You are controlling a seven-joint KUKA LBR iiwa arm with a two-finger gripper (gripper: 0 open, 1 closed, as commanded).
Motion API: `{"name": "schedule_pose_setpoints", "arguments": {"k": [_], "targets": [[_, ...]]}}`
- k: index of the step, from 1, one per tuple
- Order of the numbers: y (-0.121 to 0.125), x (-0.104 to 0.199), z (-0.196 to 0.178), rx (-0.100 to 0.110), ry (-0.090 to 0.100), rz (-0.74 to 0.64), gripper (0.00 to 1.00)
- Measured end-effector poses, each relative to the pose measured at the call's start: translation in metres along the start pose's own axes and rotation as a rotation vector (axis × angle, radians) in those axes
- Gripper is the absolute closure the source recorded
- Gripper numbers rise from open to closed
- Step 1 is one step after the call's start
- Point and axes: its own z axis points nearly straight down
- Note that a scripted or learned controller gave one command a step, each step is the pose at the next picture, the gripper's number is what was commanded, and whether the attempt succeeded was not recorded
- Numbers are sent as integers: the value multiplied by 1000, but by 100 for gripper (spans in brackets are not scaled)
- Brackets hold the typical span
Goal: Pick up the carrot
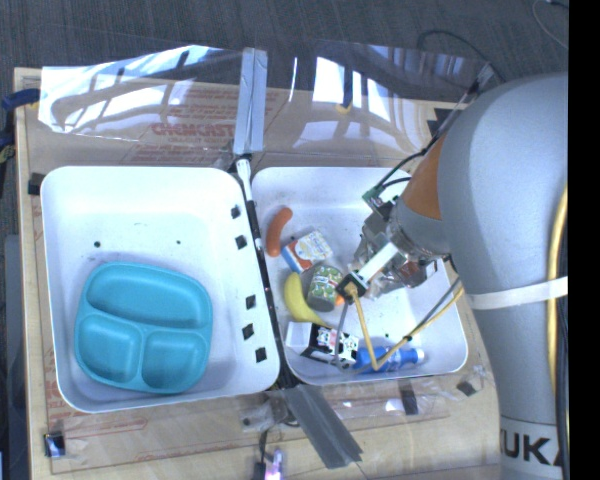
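Observation:
The carrot [278,230], a short orange-red piece, lies near the upper left corner of the right bin [435,353], close to the divider between the bins. My gripper [398,266] hangs over the middle of the right bin, to the right of the carrot and well apart from it. The arm's large grey body hides much of the gripper.
Below the carrot lie a small packet [311,247], a green-labelled item [326,283] and a yellow banana [298,300]. A black-and-white item [325,341] and a blue tube [392,355] rest near the front wall. A teal divided plate [143,325] sits in the left bin [130,193].

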Motion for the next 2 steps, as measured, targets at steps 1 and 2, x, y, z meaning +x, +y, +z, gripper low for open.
{"name": "schedule_pose_setpoints", "arguments": {"k": [1,2], "targets": [[22,28,-48,-7,3,-105,100],[19,97,-100,-9,3,-201,100]]}}
